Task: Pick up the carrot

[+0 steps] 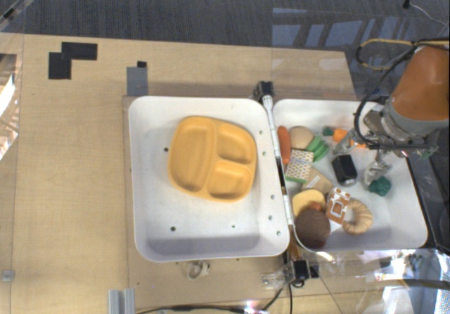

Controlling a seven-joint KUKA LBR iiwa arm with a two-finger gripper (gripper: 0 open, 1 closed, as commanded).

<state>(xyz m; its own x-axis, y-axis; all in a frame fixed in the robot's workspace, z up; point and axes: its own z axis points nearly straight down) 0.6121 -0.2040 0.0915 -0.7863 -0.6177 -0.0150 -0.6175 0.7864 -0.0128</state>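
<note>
Toys crowd the right bin (415, 225): the carrot (283, 141) lies against its left wall, hemmed by a checkered block (300, 165). Open floor surrounds the left bin's yellow tray (211, 157).

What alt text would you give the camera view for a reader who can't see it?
The carrot lies untouched at the left edge of the right bin, among other toy food; the gripper hangs over that bin's right side, away from it. The left bin holds a yellow divided plate.
</note>
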